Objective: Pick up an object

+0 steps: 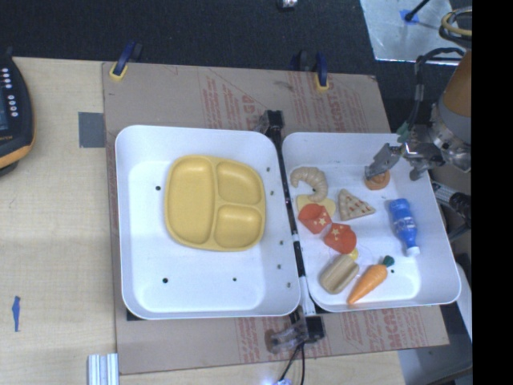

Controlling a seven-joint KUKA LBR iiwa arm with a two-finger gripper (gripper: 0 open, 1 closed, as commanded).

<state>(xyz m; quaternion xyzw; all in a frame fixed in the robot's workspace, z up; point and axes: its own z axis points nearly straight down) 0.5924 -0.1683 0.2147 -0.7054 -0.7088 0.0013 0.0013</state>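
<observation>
Two shallow white bins sit side by side on a sheet of cardboard [240, 95] clamped to a wooden bench. At far left a black and orange handset [12, 115] lies at the bench edge. The left bin [140, 287] holds a yellow divided plate [215, 202], lying flat near the bin's middle. The right bin [437, 283] carries a scatter of toy food: a curled croissant [310, 180] near its left wall, a red strawberry piece [314, 217] just below it and a second red piece [341, 237] beside that, a tan wedge of sandwich [353, 206] toward the middle, a hot dog bun [337, 274] and an orange carrot [369, 281] side by side near the front rim, and a blue bottle [403, 224] lying toward the right wall. A small round orange piece [377, 180] rests near the bin's back right, directly under the gripper [383, 164], whose grey fingers are spread apart, one tip just above the piece, nothing pinched between them. The arm [449, 111] enters from the right.
</observation>
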